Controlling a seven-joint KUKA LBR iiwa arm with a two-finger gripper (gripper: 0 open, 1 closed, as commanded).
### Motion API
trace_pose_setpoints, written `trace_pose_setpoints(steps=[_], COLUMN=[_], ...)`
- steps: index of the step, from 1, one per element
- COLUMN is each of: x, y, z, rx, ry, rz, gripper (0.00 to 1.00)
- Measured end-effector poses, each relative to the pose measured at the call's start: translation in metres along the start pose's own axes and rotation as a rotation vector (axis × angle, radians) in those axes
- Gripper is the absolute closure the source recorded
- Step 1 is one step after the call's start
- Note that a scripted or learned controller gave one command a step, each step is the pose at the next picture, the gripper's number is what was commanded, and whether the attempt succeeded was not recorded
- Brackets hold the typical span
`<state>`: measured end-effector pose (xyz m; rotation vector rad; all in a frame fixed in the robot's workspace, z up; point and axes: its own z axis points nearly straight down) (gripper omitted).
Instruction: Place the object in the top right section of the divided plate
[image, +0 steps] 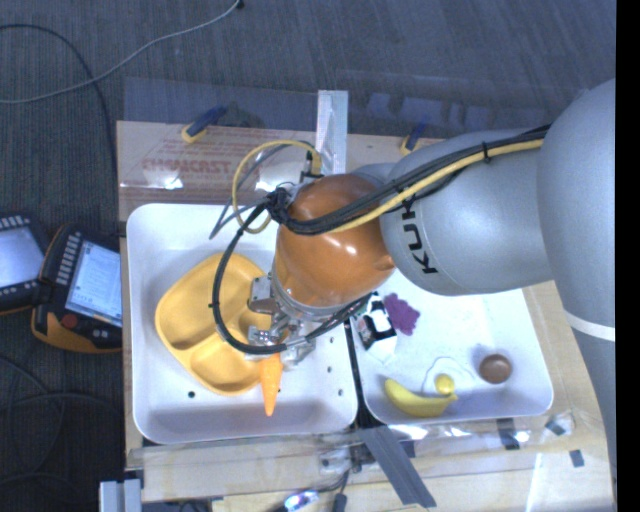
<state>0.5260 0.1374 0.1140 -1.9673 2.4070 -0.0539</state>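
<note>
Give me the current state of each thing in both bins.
Carrot: pointing down from under the gripper, tip on the left bin floor, beside the plate's edge.
Plate: flat in the left bin, sections bare where visible.
Banana: lying in the right bin.
Brown ball: resting in the right bin.
Purple toy: lying in the right bin by the divider.

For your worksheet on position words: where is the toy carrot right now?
The carrot sits in the left bin, pointing down at the yellow divided plate's lower right edge, just under the gripper.
</note>
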Motion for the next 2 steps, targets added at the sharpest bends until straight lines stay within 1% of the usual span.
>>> trace_pose_setpoints(steps=[1, 2], x=[-0.001, -0.029], y=[-0.002, 0.035], z=[0.001, 0.014], rx=[0.000, -0.001], ry=[-0.015, -0.021], rz=[-0.257, -0.565], gripper=[1.00, 1.00])
